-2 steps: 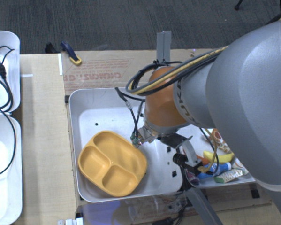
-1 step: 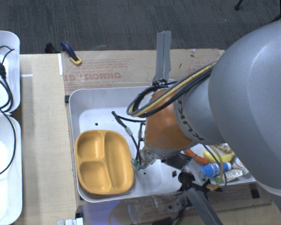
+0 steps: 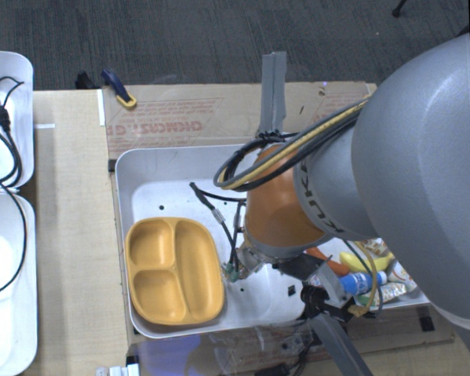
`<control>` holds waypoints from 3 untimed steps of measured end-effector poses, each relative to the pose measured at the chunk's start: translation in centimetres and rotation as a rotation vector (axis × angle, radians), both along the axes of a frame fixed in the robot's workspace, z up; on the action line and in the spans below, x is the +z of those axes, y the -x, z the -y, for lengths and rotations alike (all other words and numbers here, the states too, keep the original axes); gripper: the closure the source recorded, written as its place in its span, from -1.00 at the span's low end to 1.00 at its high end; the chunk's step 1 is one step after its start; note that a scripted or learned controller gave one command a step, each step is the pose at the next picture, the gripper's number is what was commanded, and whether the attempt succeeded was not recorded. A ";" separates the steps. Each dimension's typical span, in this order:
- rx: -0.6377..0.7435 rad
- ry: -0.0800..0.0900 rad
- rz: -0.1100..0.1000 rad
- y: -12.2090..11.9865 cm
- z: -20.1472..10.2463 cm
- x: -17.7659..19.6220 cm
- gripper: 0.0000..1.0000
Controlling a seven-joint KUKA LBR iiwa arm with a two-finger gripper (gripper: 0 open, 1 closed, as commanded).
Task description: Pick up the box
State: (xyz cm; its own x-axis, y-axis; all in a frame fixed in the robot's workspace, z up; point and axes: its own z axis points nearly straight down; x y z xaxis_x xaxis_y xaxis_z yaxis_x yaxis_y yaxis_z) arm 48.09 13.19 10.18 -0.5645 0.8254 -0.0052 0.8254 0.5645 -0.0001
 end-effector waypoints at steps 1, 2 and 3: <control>-0.008 0.001 0.000 -0.1 0.2 0.8 1.00; 0.016 -0.003 -0.003 0.3 11.2 8.9 1.00; 0.094 -0.002 -0.002 0.2 15.2 32.4 1.00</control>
State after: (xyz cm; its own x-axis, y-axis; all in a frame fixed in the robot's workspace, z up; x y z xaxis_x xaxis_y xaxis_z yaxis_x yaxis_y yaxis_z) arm 47.91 -2.00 42.59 -0.6395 0.7688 -0.0026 0.7688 0.6395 -0.0004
